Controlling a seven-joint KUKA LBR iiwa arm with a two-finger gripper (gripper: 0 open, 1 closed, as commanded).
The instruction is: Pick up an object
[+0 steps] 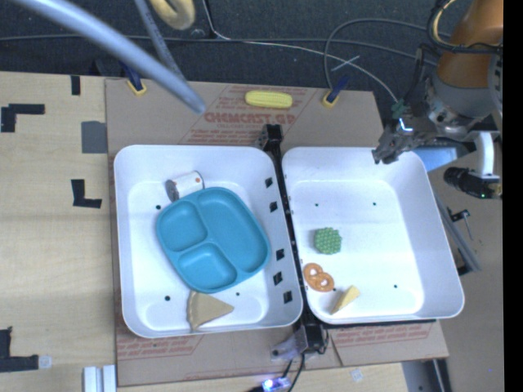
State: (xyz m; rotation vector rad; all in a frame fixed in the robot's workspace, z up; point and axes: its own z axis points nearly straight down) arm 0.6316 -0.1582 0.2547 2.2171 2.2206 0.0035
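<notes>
My nearest targets, the green ball (pixel 328 240), pretzel (pixel 319 278) and yellow wedge (pixel 345 299), lie in the right bin (pixel 413 219); the gripper (pixel 391 151) hangs over its far rim, its state I cannot tell. Small, low pieces could slip away

The blue tray (pixel 214 238) hides part of the tan wedge (pixel 207 309) and small white cup (pixel 185 184)

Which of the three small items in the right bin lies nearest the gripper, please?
The green round knobbly piece; the orange pretzel and yellow wedge lie farther from the gripper.
</notes>
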